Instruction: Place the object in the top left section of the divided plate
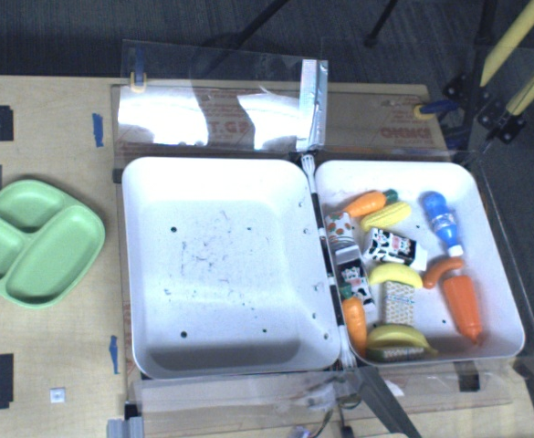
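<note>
Divided plate (36,243): green, lying on the table (47,135) left of both bins (well apart).
Left bin (148,190): sitting bare.
Right bin (495,245): holding toy food, carrot (463,304) included.
Pincer: cannot tell.

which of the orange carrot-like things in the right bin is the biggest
The carrot at the bin's right side: longer and thicker than the carrot by the top and the carrot along the left wall.
</note>
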Robot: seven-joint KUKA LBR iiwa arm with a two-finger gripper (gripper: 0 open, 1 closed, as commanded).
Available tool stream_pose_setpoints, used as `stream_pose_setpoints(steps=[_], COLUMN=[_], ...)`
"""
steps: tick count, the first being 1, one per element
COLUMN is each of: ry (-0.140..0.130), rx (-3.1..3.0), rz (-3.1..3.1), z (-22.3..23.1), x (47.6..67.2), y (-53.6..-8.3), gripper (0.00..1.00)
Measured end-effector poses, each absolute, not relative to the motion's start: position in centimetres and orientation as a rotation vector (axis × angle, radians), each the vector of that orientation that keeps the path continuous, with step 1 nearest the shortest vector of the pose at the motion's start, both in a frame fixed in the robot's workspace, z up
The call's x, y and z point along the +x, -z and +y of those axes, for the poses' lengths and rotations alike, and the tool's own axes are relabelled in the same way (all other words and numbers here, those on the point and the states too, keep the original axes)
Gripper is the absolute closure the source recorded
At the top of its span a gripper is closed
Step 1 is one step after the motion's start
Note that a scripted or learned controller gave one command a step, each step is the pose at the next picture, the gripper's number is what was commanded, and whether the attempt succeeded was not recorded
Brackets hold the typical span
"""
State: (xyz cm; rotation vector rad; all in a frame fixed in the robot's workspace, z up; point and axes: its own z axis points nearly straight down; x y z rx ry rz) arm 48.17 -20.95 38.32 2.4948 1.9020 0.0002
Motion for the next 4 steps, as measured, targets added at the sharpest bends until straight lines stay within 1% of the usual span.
stream_pose_setpoints(steps=[1,2,3,4], ry=[0.003,0.003,0.001,0.004], rx=[2.705,2.705,2.821,2.861], rz=[1.604,1.603,1.381,1.306], z=[-14.5,-14.5,-20.3,-20.9], x=[50.2,50.3,53.1,48.8], y=[-30.3,-31.2,-28.7,-26.8], gripper=[1.0,1.0,1.0,1.0])
